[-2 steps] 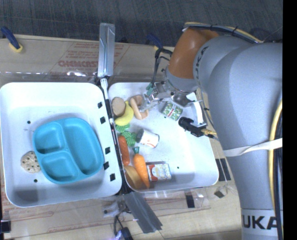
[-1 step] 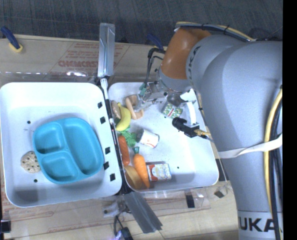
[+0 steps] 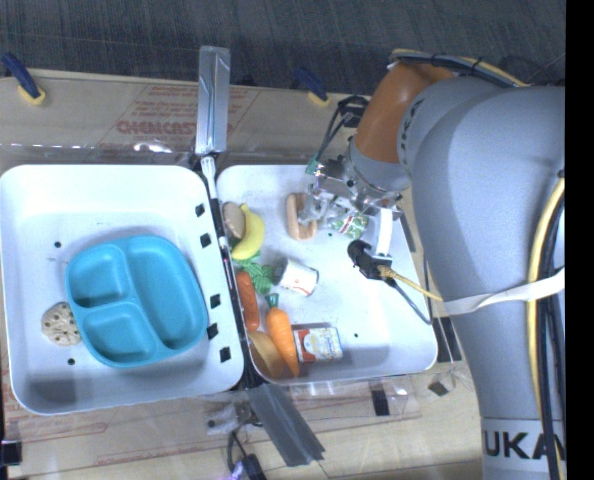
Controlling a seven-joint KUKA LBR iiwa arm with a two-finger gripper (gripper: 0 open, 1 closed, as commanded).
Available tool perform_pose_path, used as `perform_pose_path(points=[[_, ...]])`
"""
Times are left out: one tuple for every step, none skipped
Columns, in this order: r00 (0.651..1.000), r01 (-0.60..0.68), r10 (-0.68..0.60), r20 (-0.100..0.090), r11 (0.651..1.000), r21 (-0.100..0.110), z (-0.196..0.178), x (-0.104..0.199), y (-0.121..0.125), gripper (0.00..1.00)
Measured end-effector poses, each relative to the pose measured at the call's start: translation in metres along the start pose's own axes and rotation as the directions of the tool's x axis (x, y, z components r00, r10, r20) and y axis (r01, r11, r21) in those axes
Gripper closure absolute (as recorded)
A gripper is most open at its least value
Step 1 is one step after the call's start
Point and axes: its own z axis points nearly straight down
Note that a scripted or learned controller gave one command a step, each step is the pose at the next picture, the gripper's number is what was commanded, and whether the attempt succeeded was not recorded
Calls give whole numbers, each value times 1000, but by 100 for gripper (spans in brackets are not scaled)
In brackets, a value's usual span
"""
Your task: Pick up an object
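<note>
1. The hand (image 3: 329, 206) hovers low in the right bin (image 3: 402, 343), just beside the hot dog (image 3: 299, 216) (nearest candidate); whether it is wide or narrow, I cannot tell.
2. Centre over the hot dog, descend straight, avoiding the banana (image 3: 248, 236).

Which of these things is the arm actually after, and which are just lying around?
Likely in play, right bin:
gripper
hot dog
banana
paper cup
carrots
small carton

Lying about, left bin:
blue divided plate
cookie
</note>
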Motion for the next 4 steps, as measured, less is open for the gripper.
perform_pose_path(points=[[991,133,-133,-3,991,15,1,-4,10,100],[990,140,-140,-3,990,20,-8,-2,10,100],[958,287,-287,-4,958,8,0,-34,20,100],[841,540,-540,4,841,-4,2,9,2,100]])
